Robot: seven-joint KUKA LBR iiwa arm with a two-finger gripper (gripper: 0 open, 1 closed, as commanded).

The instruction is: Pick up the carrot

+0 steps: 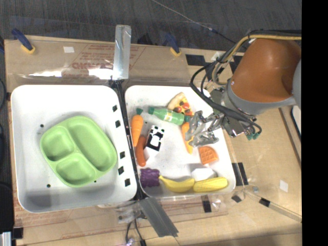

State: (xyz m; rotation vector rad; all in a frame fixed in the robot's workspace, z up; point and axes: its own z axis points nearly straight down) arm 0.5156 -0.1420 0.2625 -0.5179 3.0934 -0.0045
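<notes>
Hovering my gripper [197, 129] over right bin, grip state unclear; carrot [137, 128] light, rigid, slick: grasp mid-length.

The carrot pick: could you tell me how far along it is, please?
Done: the gripper is down inside the right bin. In hand: nothing visibly; it sits near the waffle. Left: the carrot lies untouched by the bin's left wall, so reaching, grasping and lifting all remain.
</notes>
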